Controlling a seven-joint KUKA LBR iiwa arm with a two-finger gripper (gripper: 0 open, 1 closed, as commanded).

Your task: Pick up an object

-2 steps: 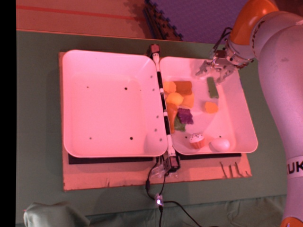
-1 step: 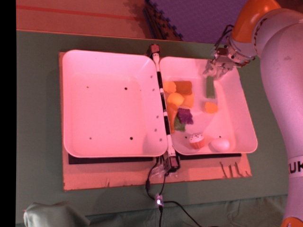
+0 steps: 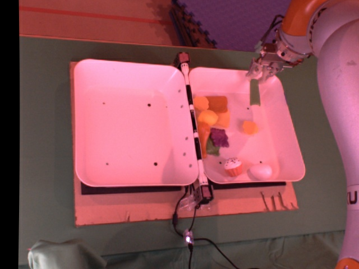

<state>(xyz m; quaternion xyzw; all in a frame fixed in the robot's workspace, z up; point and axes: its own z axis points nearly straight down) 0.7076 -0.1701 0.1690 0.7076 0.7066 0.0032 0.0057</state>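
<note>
Two bins on the desk [image 3: 45,122], one camera view from above. Left bin [image 3: 90,77] has bare white floor with a few dark dots. Right bin [image 3: 289,144] holds the toys: an orange pile [image 3: 212,112] against the divider, a purple piece [image 3: 219,137] just below it, a small orange ball [image 3: 249,127] apart toward the middle, a cupcake [image 3: 233,166] and an egg [image 3: 260,171] side by side near the front wall. My gripper [image 3: 262,70] hangs over the right bin's back edge, above everything. A green stick [image 3: 254,92] sits directly under it; I can't tell if it's pinched or just lying on the bin wall, and I can't tell whether the jaws are parted or closed. I judge this as the approach step, nothing clearly picked. Next move, I'd say: choose a target, line up over it, descend straight. The ball or the egg look easiest, standing clear of neighbours.
</note>
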